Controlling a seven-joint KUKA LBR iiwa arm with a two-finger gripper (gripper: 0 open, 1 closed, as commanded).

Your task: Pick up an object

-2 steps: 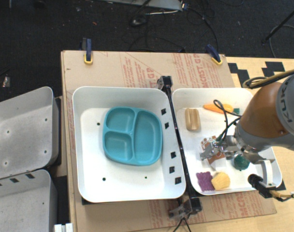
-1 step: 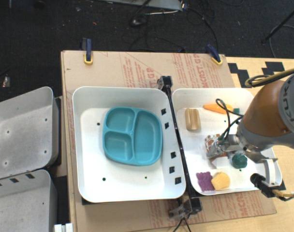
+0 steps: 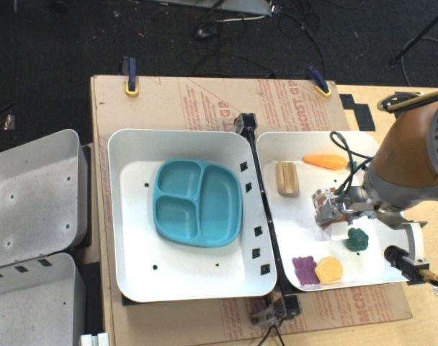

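Gripper (image 3: 325,209) low in right bin (image 3: 295,153), jaws' state cannot be told; nearest target, green toy (image 3: 358,239) just beside it, judged light, small, rigid, best pinched across its narrow middle.

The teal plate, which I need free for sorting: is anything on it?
Empty. The plate lies flat in the left bin, and all three of its compartments show bare teal.

Arm (image 3: 410,157) reaching in from right, wrist bending down, gripper (image 3: 327,209) hanging low, pointing left.
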